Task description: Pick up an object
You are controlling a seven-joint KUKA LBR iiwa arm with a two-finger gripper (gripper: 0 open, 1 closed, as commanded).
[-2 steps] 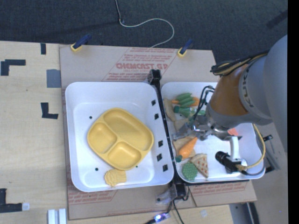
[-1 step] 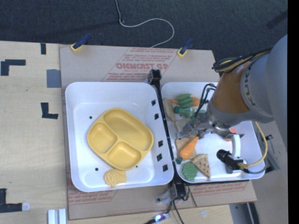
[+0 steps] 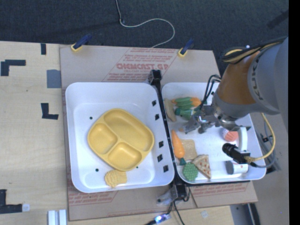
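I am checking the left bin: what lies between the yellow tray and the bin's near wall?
In the camera view, a small yellow ridged piece lies there, below the yellow tray.

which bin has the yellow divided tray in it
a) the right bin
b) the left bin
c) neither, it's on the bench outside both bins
b) the yellow divided tray lies inside the left bin, with a small yellow waffle-like piece beside it near the front wall; the right bin holds the toy food, such as the carrot and the pizza slice.
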